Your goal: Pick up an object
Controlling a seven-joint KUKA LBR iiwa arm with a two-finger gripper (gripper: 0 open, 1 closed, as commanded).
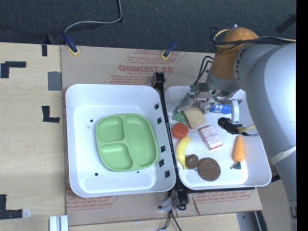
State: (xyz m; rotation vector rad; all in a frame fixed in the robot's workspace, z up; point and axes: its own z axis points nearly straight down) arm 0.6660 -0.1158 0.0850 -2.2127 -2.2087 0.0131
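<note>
Bread slice point(194, 117) just below the jaws point(198, 99), in the right bin point(255, 174), crowded by a green piece point(178, 115), a tomato point(180, 130) and a blue packet point(221, 108). Jaw opening impossible to tell. Risks, as a judgement: closing on two items at once, or nudging the slice aside; cause, tight packing. Farther off: red box point(210, 137), banana point(181, 151), carrot point(238, 148), cookie point(209, 169).

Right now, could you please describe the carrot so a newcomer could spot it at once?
Look in the right bin, the one full of toy food. Along its right side lies the carrot, upright in the view. It is the lone orange, tapered piece, with a green tip at the bottom.
</note>
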